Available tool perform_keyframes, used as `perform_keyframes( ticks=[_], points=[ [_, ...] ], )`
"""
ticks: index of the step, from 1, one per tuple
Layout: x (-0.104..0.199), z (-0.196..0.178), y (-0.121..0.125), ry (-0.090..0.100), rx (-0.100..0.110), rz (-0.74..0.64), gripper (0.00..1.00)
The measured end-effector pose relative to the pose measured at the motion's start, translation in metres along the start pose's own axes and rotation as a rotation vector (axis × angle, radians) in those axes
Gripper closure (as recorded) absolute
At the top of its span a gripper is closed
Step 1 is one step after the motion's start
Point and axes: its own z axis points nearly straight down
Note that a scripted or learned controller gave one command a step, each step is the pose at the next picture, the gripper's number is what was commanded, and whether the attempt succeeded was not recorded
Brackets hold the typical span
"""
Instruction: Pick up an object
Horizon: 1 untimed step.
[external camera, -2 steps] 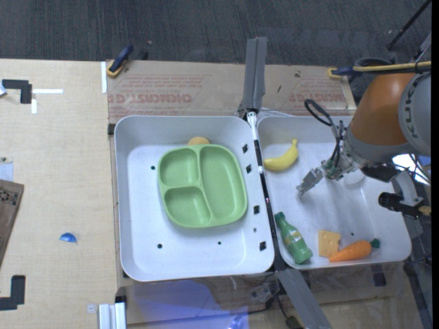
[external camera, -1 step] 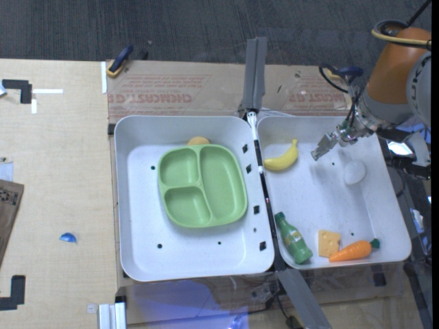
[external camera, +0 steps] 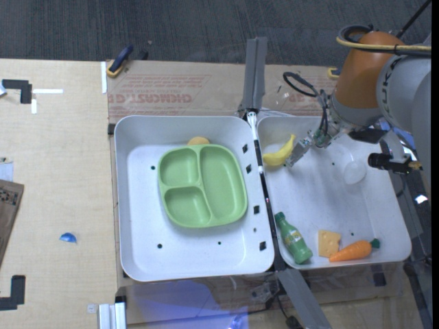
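The pale wooden counter [external camera: 55, 184] carries a brown cardboard sheet [external camera: 178, 88] behind two white bins, with dark carpet [external camera: 171, 12] beyond it. The hand [external camera: 300, 151] hangs low in the right bin [external camera: 391, 252], whether spread or pressed together I cannot tell, with a banana [external camera: 279, 153] touching or just left of it, a green bottle [external camera: 293, 238], a cheese wedge [external camera: 328, 241] and a carrot [external camera: 353, 250] lying well toward the near rim. Farther left, the left bin [external camera: 137, 252] holds a green divided plate [external camera: 203, 185] with a small orange thing [external camera: 198, 141] at its far edge.
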Motion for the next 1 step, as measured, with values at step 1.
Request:
perform_keyframes(
  ticks=[1],
  points=[
    [0.0178, 0.0003, 0.0119, 0.000, 0.001, 0.272, 0.00]
  ],
)
